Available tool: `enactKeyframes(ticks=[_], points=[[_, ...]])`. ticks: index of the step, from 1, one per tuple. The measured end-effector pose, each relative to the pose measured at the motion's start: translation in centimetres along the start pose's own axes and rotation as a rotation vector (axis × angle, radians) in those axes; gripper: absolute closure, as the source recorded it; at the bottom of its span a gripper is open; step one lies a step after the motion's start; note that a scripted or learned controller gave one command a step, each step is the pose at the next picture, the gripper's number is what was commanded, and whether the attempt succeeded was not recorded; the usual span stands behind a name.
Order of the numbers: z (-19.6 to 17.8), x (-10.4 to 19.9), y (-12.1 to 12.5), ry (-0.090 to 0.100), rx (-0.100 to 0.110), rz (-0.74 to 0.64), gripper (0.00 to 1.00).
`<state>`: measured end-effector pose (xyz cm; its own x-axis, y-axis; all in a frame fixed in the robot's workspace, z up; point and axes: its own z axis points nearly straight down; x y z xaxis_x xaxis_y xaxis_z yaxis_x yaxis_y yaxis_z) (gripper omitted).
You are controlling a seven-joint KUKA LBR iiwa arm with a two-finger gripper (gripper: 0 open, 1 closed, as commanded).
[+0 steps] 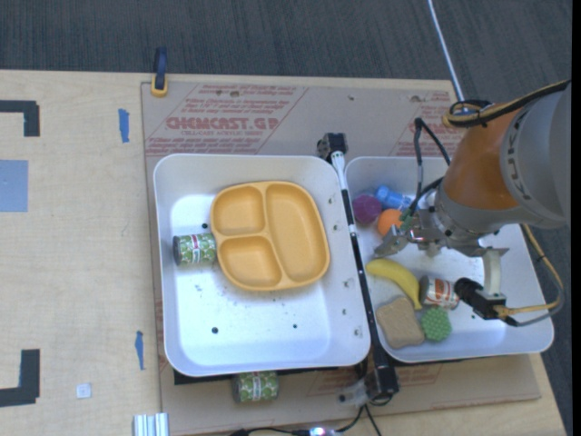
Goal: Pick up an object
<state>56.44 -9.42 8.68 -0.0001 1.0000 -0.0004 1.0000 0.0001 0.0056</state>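
The right bin (531, 334) holds a banana (399, 278), an orange ball (389, 220), a purple round toy (367, 209), a blue piece (390, 194), a small red and white can (439, 292), a slice of bread (399, 322) and a green bumpy ball (437, 325). My gripper (396, 240) hangs low over the bin's left half, just above the banana and right below the orange ball. The wrist hides part of the bin behind it. I see nothing held.
In the left bin (263, 334) lies a yellow divided plate (270, 234), with a green can (194, 249) on its side touching the plate's left edge. Another green can (257, 386) lies on the bench in front of that bin. Black cables (508, 314) cross the right bin.
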Motion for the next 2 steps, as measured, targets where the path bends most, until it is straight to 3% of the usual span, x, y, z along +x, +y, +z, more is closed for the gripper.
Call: enactKeyframes(ticks=[1, 2], points=[[0.0, 0.0, -1.3, 0.0, 0.0, 0.0, 0.0], [0.0, -0.1, 0.2, 0.0, 0.002, 0.0, 0.0]])
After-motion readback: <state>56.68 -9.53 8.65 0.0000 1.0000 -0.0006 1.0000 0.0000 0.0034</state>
